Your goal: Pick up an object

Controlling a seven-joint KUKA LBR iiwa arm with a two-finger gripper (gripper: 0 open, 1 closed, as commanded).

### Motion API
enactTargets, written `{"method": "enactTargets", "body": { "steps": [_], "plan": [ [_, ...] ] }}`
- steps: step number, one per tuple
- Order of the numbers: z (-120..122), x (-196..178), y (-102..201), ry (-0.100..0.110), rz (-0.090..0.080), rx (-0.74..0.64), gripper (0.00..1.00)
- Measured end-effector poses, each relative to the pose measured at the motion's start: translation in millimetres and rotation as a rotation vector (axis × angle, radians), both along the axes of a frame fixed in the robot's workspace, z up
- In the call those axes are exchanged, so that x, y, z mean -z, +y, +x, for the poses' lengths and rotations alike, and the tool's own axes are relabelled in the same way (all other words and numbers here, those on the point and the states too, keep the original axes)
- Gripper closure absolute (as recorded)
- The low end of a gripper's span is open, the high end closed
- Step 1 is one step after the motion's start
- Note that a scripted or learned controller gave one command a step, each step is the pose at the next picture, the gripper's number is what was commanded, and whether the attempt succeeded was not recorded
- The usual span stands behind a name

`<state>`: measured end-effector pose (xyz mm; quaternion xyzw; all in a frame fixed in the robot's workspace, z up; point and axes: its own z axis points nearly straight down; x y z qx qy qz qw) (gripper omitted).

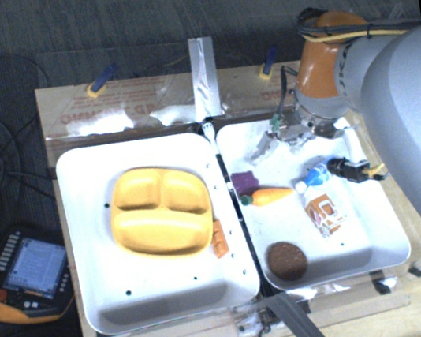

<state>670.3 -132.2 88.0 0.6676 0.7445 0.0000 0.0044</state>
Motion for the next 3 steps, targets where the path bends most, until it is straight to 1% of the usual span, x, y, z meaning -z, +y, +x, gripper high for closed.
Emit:
{"method": "enactTargets", "body": {
  "steps": [1,2,3],
  "plan": [
    [-33,-1,18,-0.001,-0.002,-0.158,0.00],
    [-60,-1,24,-0.003,-0.001,-0.151,0.00],
    [-59,-12,26,-0.007,0.005,-0.150,1.00]
  ]
}}
